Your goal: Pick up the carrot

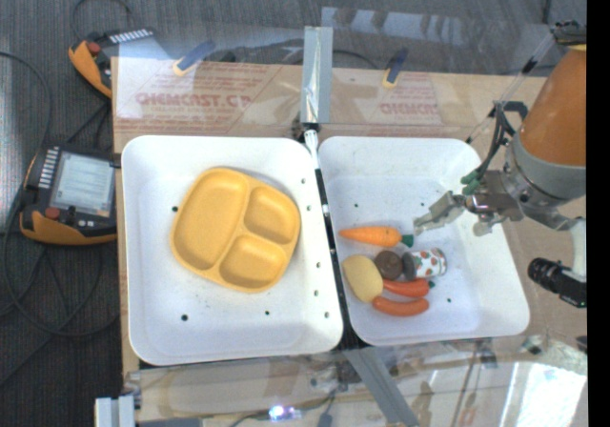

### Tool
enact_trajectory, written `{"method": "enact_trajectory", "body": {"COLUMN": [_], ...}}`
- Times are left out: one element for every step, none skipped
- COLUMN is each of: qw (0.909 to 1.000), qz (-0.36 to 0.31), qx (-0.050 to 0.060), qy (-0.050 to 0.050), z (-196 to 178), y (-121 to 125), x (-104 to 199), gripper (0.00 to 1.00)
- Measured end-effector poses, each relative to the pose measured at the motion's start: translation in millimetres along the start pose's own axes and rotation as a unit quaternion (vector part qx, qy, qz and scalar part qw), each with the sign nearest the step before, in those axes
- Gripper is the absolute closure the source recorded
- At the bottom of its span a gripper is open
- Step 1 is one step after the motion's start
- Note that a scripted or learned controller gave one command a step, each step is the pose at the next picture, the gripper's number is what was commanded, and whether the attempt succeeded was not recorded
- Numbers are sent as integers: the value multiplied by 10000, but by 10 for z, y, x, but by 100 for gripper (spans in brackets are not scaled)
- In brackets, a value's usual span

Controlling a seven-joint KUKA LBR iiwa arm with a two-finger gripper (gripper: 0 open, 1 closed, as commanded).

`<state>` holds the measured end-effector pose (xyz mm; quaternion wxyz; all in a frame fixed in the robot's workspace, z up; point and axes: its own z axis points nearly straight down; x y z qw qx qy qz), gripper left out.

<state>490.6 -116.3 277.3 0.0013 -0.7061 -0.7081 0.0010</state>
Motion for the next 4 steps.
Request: {"method": "enact_trajectory", "body": {"qw": [9884, 9851, 9852, 9700], "qz": [-1521, -1719, -1710, -2433], "qx": [3, -60, -85, -8], "qy": [5, -17, -30, 0], "z": [959, 1885, 1800, 955], "y": [496, 985, 1008, 1262], "x": [419, 117, 99, 753], "gripper": [0, 0, 100, 100]}}
